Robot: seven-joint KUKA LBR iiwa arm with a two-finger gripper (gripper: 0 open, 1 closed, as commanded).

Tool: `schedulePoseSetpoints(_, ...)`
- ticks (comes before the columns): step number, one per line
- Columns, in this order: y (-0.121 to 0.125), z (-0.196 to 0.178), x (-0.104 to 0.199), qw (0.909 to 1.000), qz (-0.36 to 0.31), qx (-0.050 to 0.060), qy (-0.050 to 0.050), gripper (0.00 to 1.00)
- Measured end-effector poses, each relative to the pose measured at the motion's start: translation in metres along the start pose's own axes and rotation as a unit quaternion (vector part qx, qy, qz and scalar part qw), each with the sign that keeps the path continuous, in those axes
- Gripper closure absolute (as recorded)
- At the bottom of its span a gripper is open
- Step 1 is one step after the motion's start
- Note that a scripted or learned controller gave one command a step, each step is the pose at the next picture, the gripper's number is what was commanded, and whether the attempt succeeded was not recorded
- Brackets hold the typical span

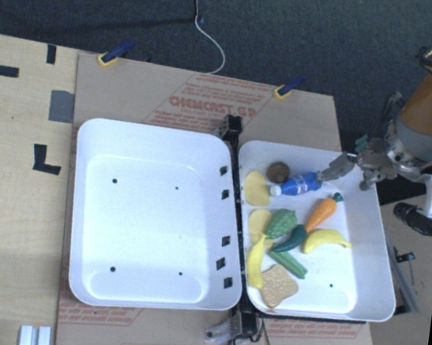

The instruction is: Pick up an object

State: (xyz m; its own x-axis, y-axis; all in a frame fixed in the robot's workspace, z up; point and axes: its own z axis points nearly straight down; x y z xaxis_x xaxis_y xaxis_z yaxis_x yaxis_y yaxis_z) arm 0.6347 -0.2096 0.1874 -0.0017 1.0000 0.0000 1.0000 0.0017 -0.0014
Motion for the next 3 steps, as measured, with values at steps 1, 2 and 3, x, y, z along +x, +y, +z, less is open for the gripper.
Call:
schedulePoseSetpoints(1, 0.017, 0.109, 0.062, 1.0, -0.002, 0.003, 0.001, 0.0)
schedulePoseSetpoints(2, 0.031, 0.103, 0.117, 1.0, -0.002, 0.0, 0.0, 0.0)
schedulePoseSetpoints(3, 0.028, 0.094, 0.113, 1.0, -0.001, 0.006, 0.0, 1.0)
